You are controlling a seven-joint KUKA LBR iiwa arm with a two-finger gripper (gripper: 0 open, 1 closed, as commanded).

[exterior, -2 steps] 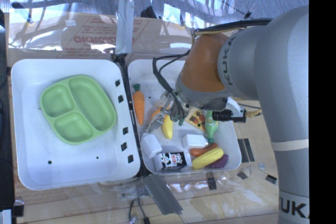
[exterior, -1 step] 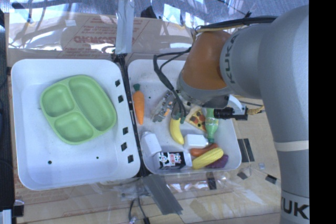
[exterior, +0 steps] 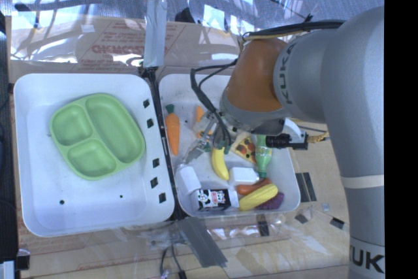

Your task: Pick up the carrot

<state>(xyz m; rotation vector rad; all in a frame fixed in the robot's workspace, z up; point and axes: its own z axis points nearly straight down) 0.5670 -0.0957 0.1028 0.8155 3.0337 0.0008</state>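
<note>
The carrot (exterior: 172, 132), orange with a green top, lies lengthwise in the right bin (exterior: 289, 174), close against its left wall. My gripper (exterior: 200, 142) hangs over that bin just to the carrot's right, apart from it, with the orange-banded wrist (exterior: 258, 78) above and to the right. The big grey arm hides the bin's right part.
A green divided plate (exterior: 98, 135) sits in the left bin (exterior: 39, 206). Near the gripper lie a banana (exterior: 220, 164), a pizza slice (exterior: 245, 148), a green bottle (exterior: 262, 158), a white block (exterior: 245, 174), a milk carton (exterior: 213, 199) and a yellow toy (exterior: 259, 196).
</note>
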